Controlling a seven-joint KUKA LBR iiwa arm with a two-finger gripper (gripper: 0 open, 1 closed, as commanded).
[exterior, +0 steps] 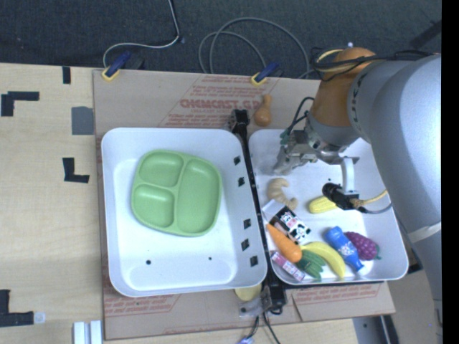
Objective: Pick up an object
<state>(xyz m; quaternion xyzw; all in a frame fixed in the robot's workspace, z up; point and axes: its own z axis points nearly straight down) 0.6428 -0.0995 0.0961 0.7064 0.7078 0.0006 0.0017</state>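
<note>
The arm reaches in from 3 o'clock, and its gripper (285,160) hangs over the 11 o'clock corner of the right bin (384,224), low above bare white floor. Whether it is spread or pressed together I cannot tell from this slant; nothing can be seen pinched in it.

Everything there is to pick lies in that right bin. A beige curved piece (278,188) sits just at 6 o'clock of the gripper, near it but apart. A small yellow piece (321,206) lies toward the bin's middle. The rest crowd the 6 o'clock edge: a black-and-white patterned block (292,225), touching an orange carrot (285,244) at its 7 o'clock, then a green vegetable (313,266), a banana (327,258), a blue bottle (343,243) and purple grapes (365,246) at the 4 o'clock end.

The left bin (118,264) holds a green divided plate (176,192), lying flat. On the desk at 12 o'clock of the right bin, outside it, stands a tan pear-shaped piece (264,110).
</note>
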